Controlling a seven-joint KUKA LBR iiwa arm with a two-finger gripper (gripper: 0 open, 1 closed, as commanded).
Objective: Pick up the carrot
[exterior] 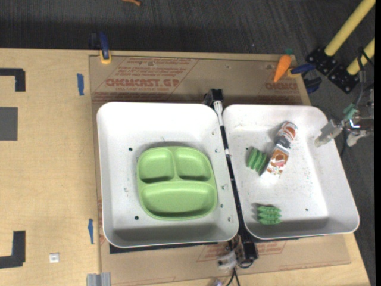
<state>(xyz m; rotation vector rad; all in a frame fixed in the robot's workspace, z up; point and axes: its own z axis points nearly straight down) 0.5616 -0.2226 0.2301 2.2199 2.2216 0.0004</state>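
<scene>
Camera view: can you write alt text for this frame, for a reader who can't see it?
A carrot lies on the brown board beyond the right bin, outside both bins, while the pincer sits at that bin's right edge. The right bin holds a can and two green pieces; the left bin holds a green divided tray.

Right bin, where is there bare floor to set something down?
In the right bin, bare floor lies along the near right, between the lower green piece and the right wall, and at the far left corner. The middle is crowded: the can lies beside the upper green piece.
</scene>
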